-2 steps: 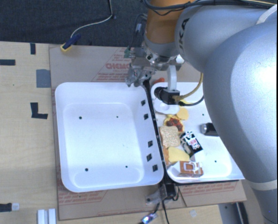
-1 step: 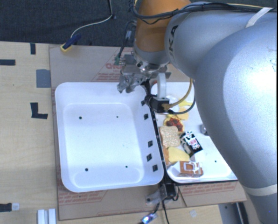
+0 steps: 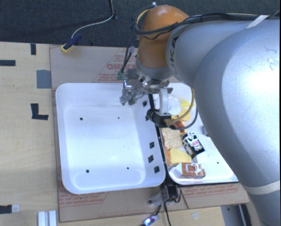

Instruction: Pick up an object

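My gripper [image 3: 132, 96] hangs below the orange wrist band [image 3: 155, 36], over the far right corner of the left bin [image 3: 103, 140]. I see nothing held beneath it. The loose objects lie in the right bin [image 3: 221, 169], along its left side: a tan speckled square [image 3: 171, 137], a yellow piece [image 3: 180, 156], a black-and-white item [image 3: 194, 144], an orange-and-white box [image 3: 193, 170] and a white item [image 3: 172, 104] at the far end. The grey arm hides much of the right bin.
The bulky grey arm [image 3: 235, 88] covers the right of the view. Both bins rest on a cardboard sheet [image 3: 84, 65]. A cable with a blue-and-yellow plug [image 3: 70, 43] lies beyond the bins. Black clips [image 3: 153, 158] run along the wall between the bins.
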Motion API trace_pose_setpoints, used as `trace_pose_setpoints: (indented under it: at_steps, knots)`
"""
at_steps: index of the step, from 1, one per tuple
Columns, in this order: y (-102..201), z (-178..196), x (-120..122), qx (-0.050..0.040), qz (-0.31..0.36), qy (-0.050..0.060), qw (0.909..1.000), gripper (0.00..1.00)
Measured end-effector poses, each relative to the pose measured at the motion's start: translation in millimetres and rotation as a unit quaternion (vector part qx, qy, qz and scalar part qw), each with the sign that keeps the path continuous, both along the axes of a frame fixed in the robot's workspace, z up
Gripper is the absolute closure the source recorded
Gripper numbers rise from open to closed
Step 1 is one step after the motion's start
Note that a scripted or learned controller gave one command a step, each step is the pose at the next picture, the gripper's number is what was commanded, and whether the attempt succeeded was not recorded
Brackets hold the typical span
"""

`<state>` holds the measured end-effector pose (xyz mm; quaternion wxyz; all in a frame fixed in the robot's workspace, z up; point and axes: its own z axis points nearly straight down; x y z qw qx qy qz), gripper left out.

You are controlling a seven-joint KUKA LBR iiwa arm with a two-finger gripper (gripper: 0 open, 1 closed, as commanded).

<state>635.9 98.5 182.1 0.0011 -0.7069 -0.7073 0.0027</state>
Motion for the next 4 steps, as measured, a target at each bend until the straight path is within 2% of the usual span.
trace_pose_setpoints:
  at_steps: [1,2,3,4]
  knots:
    - [14,-32,-18,0.0003,0.000,0.000,1.0000,1.00]
    - [5,-56,-85,0.0003,-0.001,0.003,1.0000,1.00]
    - [-5,6,-63,0.0012,0.000,-0.005,1.0000,1.00]
    - [-94,2,-33,-0.0012,-0.004,-0.003,1.0000,1.00]
